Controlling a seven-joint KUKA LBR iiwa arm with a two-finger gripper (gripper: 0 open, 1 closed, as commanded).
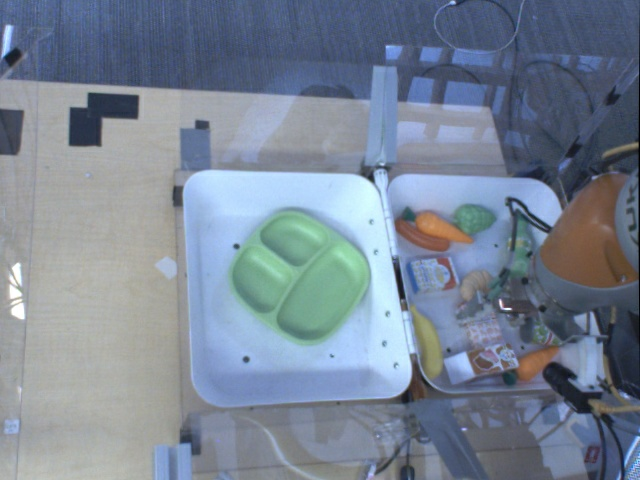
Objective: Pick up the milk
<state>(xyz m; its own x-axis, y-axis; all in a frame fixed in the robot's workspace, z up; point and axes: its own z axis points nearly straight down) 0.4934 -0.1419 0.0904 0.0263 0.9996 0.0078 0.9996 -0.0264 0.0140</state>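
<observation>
Two shallow white bins were seen side by side on the pale wooden worktop (pixel 100 298). In the left bin (pixel 215 368) a green divided plate (pixel 300 276) lay near the middle. The right bin (pixel 440 193) was crowded with small toy foods. The milk (pixel 432 273), a small carton with a blue and red face, lay flat in the middle of that bin, just below a carrot (pixel 440 227) and a red chilli (pixel 420 238). A green vegetable (pixel 473 217) was placed at the bin's far side, a banana (pixel 427 341) along its left wall, and a brown and white packet (pixel 482 360) near the front wall beside a second carrot (pixel 538 362). The arm (pixel 590 243) was extended over the bin's right part, with the hand (pixel 512 303) lowered among the items to the right of the milk and apart from it. Whether the hand was apart or together could not be told.
</observation>
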